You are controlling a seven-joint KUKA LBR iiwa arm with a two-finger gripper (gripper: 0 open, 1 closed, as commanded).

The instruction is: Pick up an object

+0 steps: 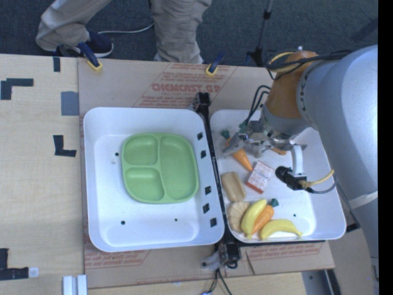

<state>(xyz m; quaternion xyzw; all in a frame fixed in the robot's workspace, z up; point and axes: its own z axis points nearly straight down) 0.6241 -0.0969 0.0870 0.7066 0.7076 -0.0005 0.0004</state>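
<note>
My gripper point(238, 142) reaches down into the right bin point(331, 217) near its back left part. Its fingertips sit just above an orange carrot-like piece point(244, 160) lying there. Further into the bin lie a small red and white box point(260, 176), a tan bread roll point(233, 186), a round waffle-like piece point(236, 213), a yellow and orange pair of toy vegetables point(258, 217) and a yellow banana point(281, 228). Nothing shows between the fingers.
The left bin point(101, 220) holds a green divided plate point(159, 168). A black divider with clips point(209, 158) runs between the bins. A person's legs point(178, 17) stand behind the bench. The grey arm point(350, 121) covers the right bin's far right side.
</note>
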